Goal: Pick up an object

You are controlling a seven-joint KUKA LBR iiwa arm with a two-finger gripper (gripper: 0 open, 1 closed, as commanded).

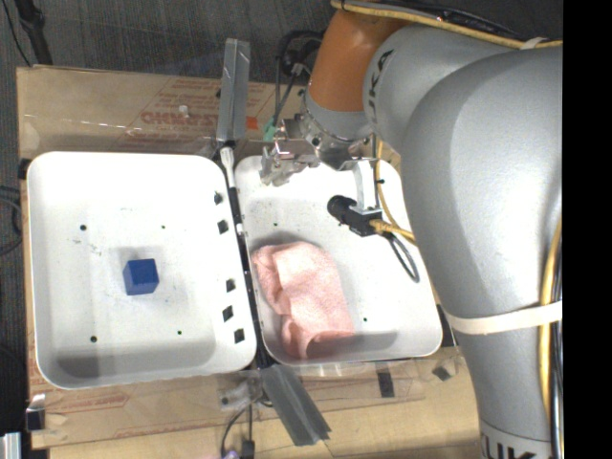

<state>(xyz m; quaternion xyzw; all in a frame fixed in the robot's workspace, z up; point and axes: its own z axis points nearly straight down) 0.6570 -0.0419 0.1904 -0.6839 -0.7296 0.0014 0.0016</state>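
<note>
A small blue cube (141, 275) lies in the left white bin (57, 189), left of its middle. A crumpled pink cloth (304, 295) rests in the right white bin (406, 299), against its left wall and front. My gripper (278, 163) hangs over the back left corner of the right bin, below the orange wrist band (346, 60). It is well behind the cloth and far right of the cube. Nothing shows between its tips.
A grey divider bar (232, 113) runs between the two bins, with black clips along it. The big grey arm body (478, 189) covers the right side of the right bin. A black cable and connector (356, 215) hang over that bin.
</note>
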